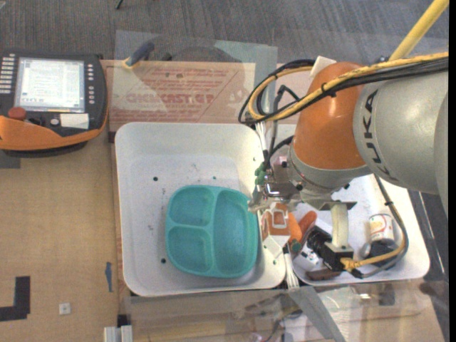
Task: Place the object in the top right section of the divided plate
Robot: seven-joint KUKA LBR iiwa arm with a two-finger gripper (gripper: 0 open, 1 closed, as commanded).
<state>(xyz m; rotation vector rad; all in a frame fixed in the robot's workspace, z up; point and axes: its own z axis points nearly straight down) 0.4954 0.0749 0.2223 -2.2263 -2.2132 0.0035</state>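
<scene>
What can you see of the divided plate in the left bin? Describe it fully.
The divided plate is teal, looks like smooth plastic, and has rounded corners. Raised ridges split it into three sections: one long one on the right, two smaller ones on the left. It lies flat on the floor of the left bin, near the front right corner, with nothing in its sections.

We see a plain teal divided plate (211, 231) in a white bin (135, 162), a grey arm (410, 130) with an orange band (335, 120) and yellow cables (427, 16), an orange carrot-like piece (305, 221), and a tan worktop (50, 219).
</scene>
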